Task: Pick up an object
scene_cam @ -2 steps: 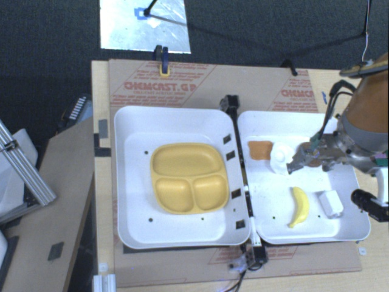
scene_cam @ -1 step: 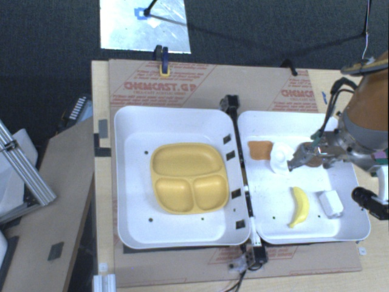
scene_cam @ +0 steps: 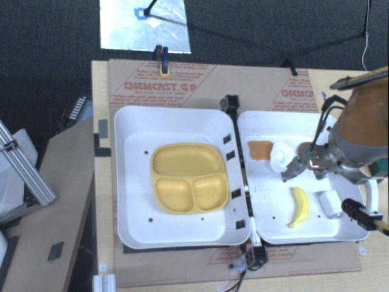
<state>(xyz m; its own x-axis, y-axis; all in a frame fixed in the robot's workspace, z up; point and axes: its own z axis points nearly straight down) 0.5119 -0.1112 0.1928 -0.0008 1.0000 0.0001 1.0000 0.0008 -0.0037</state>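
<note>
In the right bin (scene_cam: 267, 230) lie three things. A yellow banana (scene_cam: 298, 206) rests near the front, curved and pointing toward the front edge. An orange-brown flat square piece (scene_cam: 260, 150) sits at the back left. Beside it is a small white rounded object (scene_cam: 280, 156). My gripper (scene_cam: 290, 171) hangs low over the bin's middle, just right of the white object and above the banana's top end. I see nothing held in it.
The left bin (scene_cam: 130, 224) holds a yellow divided plate (scene_cam: 185, 177) with three compartments. A black-clipped divider (scene_cam: 236, 163) runs between the bins. The arm (scene_cam: 364, 126) covers the right bin's far right side.
</note>
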